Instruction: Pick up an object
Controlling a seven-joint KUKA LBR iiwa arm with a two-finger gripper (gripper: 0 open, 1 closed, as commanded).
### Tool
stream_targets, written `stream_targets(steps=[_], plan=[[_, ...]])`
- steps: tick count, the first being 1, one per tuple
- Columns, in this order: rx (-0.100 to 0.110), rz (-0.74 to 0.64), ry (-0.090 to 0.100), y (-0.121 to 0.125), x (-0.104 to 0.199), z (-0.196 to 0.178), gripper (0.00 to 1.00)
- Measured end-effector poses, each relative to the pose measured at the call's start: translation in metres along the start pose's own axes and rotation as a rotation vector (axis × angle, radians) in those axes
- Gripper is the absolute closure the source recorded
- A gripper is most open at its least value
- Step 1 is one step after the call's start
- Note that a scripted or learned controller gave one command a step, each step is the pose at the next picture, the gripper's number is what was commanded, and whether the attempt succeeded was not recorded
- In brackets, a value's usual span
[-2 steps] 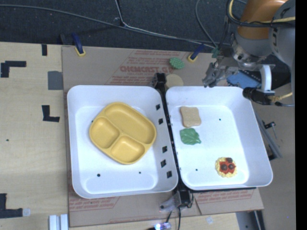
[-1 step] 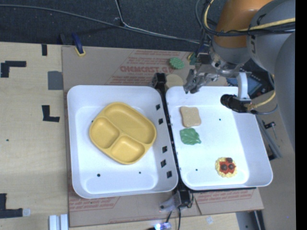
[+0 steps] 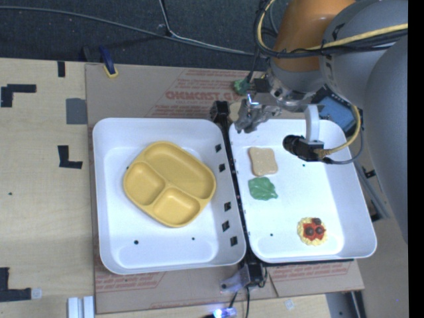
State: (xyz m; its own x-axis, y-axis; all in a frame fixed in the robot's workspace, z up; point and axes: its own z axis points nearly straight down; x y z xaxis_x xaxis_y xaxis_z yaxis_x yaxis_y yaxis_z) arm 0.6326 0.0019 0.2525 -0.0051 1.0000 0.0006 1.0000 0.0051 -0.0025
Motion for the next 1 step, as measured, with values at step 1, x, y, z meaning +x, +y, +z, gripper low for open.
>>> stream_targets(steps=[1], plan=[[-0.001,0.001,-0.001,0.0055,0.0507,0.0102,1.0]])
